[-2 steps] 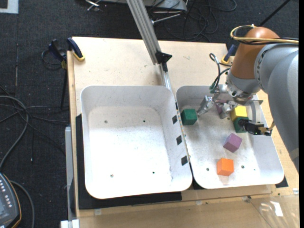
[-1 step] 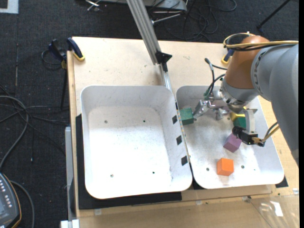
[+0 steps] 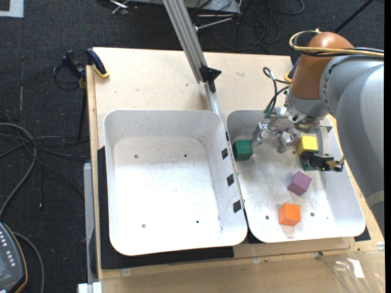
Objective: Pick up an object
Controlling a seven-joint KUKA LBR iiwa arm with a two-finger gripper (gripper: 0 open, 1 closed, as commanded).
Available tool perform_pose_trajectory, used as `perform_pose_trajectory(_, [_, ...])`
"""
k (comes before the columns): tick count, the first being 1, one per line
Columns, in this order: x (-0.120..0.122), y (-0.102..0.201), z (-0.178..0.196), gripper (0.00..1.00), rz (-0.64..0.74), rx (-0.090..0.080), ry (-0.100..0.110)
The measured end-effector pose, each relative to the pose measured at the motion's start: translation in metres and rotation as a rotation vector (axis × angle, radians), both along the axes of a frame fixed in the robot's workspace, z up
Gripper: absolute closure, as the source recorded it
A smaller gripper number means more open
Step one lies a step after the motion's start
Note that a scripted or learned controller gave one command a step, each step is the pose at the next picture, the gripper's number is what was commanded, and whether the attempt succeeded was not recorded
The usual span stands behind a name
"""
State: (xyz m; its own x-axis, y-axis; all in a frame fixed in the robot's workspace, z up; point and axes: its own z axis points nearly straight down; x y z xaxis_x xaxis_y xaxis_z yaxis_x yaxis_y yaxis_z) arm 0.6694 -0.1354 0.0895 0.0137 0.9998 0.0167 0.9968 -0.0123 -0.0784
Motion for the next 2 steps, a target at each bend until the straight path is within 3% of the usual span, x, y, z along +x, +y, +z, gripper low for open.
perform_pose_trajectory(1, [-0.001, 0.014, 0.001, 0.00, -0.005, -0.027, -0.011])
perform_pose_trajectory(2, [-0.037, 0.021, 0.009, 0.00, 0.004, -0.034, -0.087])
